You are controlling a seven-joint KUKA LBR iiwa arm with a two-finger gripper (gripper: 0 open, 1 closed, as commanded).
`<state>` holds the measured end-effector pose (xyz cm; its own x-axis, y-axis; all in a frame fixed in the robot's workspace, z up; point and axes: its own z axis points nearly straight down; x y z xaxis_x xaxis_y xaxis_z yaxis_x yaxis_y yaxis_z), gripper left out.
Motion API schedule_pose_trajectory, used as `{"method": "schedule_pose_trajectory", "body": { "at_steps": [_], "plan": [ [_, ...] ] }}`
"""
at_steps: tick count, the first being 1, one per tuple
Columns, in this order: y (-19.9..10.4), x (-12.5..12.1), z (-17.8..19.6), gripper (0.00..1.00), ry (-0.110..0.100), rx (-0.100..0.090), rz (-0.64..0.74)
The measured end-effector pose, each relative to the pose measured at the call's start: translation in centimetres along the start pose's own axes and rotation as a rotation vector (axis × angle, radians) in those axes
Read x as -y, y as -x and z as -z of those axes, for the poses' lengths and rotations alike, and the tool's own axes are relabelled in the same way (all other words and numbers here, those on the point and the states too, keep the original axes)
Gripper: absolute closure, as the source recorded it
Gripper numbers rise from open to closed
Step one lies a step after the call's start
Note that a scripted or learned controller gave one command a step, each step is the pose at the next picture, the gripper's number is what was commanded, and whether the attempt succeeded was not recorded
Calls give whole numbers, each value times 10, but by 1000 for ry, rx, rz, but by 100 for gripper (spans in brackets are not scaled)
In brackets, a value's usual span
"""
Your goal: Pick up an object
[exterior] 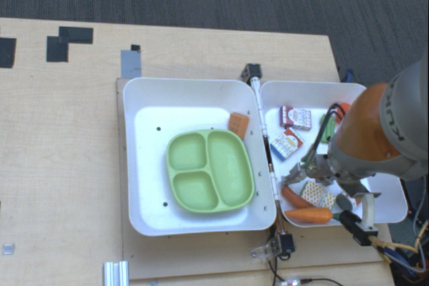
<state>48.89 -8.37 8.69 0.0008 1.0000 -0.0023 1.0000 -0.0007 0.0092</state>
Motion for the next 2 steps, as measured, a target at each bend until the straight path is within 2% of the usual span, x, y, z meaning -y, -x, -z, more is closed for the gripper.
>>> {"method": "schedule_pose_trajectory", "body": {
  "at_steps": [2],
  "plan": [
    [1,0,0,0,0,-1,2]
  ]
}}
